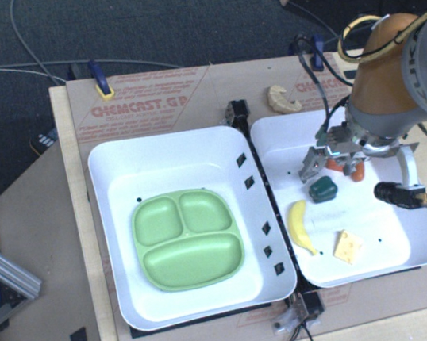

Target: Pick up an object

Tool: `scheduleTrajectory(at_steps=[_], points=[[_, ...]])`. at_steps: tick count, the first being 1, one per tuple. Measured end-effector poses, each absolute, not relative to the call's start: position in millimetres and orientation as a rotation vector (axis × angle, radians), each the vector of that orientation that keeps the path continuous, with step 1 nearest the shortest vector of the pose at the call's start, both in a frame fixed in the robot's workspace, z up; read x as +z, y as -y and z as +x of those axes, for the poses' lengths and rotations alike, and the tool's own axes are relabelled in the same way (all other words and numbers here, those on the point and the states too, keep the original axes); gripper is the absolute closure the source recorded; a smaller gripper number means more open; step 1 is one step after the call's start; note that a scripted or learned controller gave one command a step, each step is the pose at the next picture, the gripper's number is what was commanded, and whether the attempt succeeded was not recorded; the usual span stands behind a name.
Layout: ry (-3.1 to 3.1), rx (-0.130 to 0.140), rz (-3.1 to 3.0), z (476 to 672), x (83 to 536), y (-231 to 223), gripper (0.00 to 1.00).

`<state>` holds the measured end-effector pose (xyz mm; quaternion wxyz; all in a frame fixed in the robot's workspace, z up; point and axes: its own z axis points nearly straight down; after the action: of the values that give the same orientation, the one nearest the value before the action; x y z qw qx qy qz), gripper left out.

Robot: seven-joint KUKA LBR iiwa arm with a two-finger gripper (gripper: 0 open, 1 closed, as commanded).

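Note:
The right bin (pixel 419 253) holds a dark green block (pixel 322 188), a yellow banana (pixel 298 228) and a yellow cheese wedge (pixel 347 247). My gripper (pixel 332 168) hangs over the bin's upper middle, just above and behind the green block. It is open: one grey finger (pixel 310 166) points down-left and the other sits near a small orange-red piece (pixel 356 170). Nothing is between the fingers. The green block lies just below the fingertips, apart from them.
The left bin (pixel 109 170) holds a light green divided plate (pixel 186 238). A tan curved object (pixel 283 98) lies on the bench behind the right bin. A black connector (pixel 398 194) with a cable juts over the right bin's right side. Black clips line the divider between the bins.

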<state>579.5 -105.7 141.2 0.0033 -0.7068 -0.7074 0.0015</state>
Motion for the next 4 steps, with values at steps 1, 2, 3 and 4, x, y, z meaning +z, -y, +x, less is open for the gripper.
scheduleTrajectory(at_steps=[1, 2, 3, 4], points=[[2.217, 0.003, -2.218, 579.1, 89, 105, 0.00], [2.219, -0.002, -2.222, 580.3, 103, 105, 1.00], [2.226, -0.006, -2.224, 585.2, 167, 106, 1.00], [2.227, -0.006, -2.223, 586.6, 221, 106, 1.00]])
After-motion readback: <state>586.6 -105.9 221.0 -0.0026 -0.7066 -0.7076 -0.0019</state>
